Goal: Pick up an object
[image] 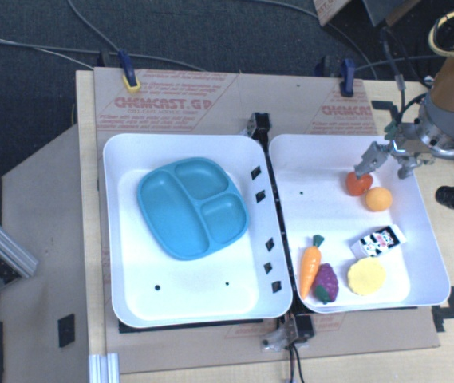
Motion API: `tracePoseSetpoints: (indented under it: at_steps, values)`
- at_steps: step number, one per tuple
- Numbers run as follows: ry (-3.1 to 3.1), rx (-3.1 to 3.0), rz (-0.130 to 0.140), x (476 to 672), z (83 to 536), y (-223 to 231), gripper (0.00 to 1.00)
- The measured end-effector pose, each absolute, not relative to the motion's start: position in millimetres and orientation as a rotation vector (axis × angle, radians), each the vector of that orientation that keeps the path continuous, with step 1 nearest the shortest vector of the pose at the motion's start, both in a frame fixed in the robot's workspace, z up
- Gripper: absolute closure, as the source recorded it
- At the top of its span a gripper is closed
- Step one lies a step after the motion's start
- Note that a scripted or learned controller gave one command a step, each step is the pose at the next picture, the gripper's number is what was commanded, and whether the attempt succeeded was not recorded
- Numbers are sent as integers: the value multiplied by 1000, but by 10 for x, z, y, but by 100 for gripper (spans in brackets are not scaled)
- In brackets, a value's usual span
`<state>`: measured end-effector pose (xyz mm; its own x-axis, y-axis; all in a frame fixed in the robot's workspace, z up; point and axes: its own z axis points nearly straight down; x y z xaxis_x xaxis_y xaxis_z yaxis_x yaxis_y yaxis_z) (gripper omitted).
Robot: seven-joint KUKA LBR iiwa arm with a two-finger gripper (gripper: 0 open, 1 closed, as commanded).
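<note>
My gripper [388, 160] hangs spread open and holding nothing at two o'clock of the right bin [426, 294], just above the tomato [358, 183], with an orange [378, 199], toy cow [377, 242], lemon [366, 278], carrot [310, 266] and grapes [325, 282] toward six, while the left bin [123, 286] holds a blue divided plate [192, 207].

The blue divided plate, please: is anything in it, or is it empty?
Empty: all three compartments of the blue divided plate show bare blue; it lies flat in the left bin.

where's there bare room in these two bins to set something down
Free: the left bin's floor in front of the blue divided plate, and the right bin's floor between the centre divider and the red ball. Crowded: the right bin's near corner, with carrot, purple toy, yellow disc and black-and-white toy.
</note>
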<state>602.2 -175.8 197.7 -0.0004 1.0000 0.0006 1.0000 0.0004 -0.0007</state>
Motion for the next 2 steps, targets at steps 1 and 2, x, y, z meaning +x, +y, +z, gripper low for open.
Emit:
tracePoseSetpoints:
  at_steps: [1, 2]
  values:
    - [-2216, -2216, 6, 5978, 1357, -1706, 0]
    - [-2218, -2207, -9, 5990, 839, -1636, 0]
